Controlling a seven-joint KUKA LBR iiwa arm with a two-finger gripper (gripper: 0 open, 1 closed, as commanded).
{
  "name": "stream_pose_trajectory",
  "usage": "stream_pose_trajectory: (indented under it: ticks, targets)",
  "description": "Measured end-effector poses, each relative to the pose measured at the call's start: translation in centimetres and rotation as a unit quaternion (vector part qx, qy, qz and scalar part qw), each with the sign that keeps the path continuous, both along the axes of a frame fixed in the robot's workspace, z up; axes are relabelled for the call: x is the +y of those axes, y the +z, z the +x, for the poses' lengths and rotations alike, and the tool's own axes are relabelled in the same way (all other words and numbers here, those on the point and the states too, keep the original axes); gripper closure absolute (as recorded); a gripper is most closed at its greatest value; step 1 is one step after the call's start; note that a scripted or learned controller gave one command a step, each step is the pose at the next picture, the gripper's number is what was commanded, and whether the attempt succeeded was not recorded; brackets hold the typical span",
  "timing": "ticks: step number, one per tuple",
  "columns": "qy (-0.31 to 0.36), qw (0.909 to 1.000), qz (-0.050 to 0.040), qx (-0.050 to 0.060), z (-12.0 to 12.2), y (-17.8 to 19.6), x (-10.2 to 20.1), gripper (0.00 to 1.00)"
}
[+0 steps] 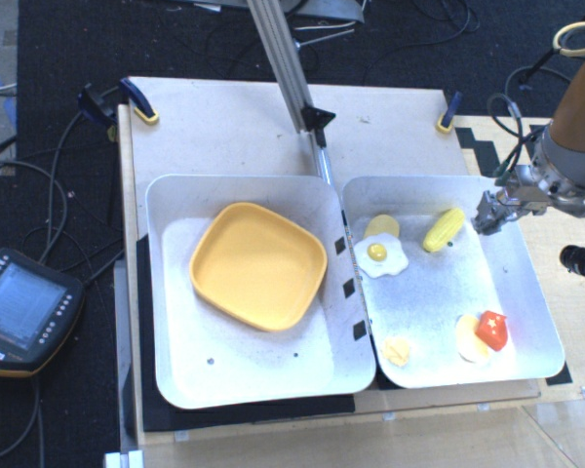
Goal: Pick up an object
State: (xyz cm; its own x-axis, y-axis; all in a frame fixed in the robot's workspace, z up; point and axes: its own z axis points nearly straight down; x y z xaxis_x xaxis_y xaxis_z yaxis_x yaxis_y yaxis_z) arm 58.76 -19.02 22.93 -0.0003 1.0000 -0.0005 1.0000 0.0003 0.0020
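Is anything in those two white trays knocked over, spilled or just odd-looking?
Nothing looks spilled or broken. The yellow plate sits alone in the left bin, turned cornerwise to the bin's sides. The toy corn cob, fried egg and red piece lie scattered in the right bin.

The scene is viewed by a single fixed camera set above the bench (224, 125) and tilted downward at a slant. Both white bins, the left bin (166, 291) and the right bin (526, 291), are taken in whole from a moderate height. The arm (570, 144) is seen entering from the frame's right, and dark floor is seen around the bench.
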Motion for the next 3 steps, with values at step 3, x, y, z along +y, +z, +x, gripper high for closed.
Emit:
stream_pose_trajectory:
  ticks: [3]
  targets:
    - [0.002,1.0000,0.0008,0.001,0.5,1.3,16.5,1.00]
